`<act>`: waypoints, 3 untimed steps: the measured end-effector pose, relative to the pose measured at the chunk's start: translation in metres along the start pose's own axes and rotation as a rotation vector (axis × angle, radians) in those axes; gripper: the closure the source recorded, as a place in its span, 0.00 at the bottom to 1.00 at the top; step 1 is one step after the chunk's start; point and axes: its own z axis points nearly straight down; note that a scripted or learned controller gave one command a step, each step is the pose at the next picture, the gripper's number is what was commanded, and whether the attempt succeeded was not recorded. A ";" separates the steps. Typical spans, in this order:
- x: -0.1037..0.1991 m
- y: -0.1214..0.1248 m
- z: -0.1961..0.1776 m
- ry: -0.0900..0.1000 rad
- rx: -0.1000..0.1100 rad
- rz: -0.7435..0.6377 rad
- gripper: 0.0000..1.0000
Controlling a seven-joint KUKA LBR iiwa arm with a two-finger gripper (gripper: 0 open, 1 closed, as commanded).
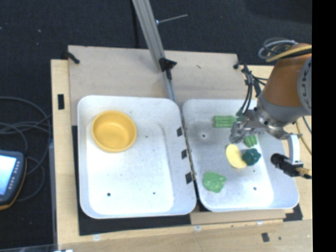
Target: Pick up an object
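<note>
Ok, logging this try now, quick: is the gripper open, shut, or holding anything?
Gripper: low over the right bin, among the toys; open or shut cannot be told, and nothing is visibly held.

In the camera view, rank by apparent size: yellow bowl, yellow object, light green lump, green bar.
1. yellow bowl, clearly largest.
2. light green lump and yellow object look about alike; no ranking between them.
3. green bar, slimmest, though part may be hidden by the gripper.
</note>
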 end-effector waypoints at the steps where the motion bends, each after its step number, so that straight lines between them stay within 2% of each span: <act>1: -0.001 0.001 -0.021 0.001 0.002 0.000 1.00; 2: 0.052 -0.010 -0.024 0.002 0.003 -0.003 1.00; 3: 0.105 -0.010 -0.043 0.002 0.002 -0.005 1.00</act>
